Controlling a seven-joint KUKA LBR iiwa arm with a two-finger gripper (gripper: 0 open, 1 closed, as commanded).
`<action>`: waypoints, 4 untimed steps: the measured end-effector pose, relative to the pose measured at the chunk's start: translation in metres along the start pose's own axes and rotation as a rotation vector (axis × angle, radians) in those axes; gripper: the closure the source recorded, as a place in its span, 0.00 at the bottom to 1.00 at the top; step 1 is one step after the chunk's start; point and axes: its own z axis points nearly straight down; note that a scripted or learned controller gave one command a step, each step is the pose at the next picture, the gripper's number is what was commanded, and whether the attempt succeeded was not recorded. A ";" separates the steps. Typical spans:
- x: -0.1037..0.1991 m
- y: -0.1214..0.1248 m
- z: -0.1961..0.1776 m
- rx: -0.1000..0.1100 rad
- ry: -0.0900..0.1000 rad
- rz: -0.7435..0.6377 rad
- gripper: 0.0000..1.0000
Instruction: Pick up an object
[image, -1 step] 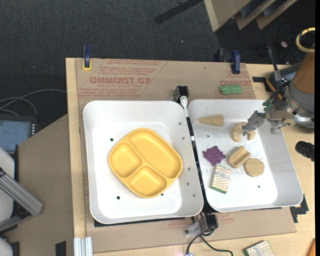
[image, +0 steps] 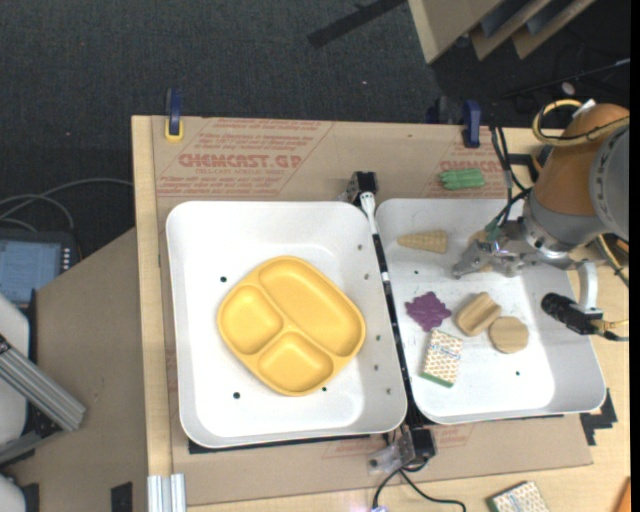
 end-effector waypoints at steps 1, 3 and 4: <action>-0.007 0.048 -0.006 -0.006 -0.001 0.000 0.00; -0.007 0.047 -0.017 -0.005 -0.002 -0.001 0.00; -0.034 0.000 -0.006 -0.001 0.012 0.001 0.00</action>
